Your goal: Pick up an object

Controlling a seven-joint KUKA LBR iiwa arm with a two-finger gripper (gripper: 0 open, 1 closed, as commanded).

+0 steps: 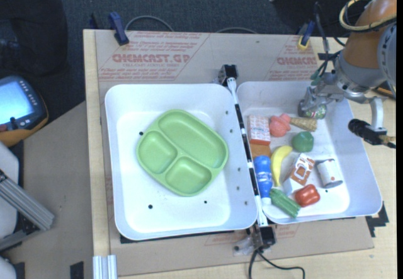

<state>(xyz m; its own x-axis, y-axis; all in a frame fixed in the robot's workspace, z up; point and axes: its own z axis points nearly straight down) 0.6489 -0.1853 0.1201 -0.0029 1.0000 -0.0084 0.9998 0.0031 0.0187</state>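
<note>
Toy food (291, 161) in right bin (360, 174); gripper (313, 106) above its far corner

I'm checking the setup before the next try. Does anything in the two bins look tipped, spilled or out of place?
Nothing looks spilled or broken. The green plate lies flat but turned askew in the left bin. In the right bin the toys lie in a loose jumble, and the blue bottle rests on its side along the dividing wall.

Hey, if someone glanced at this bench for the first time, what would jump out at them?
The big green divided plate lying alone in the left bin. Next, the colourful heap of toy food crowding the right bin. Then the grey and orange arm, its gripper at that bin's far end.
</note>
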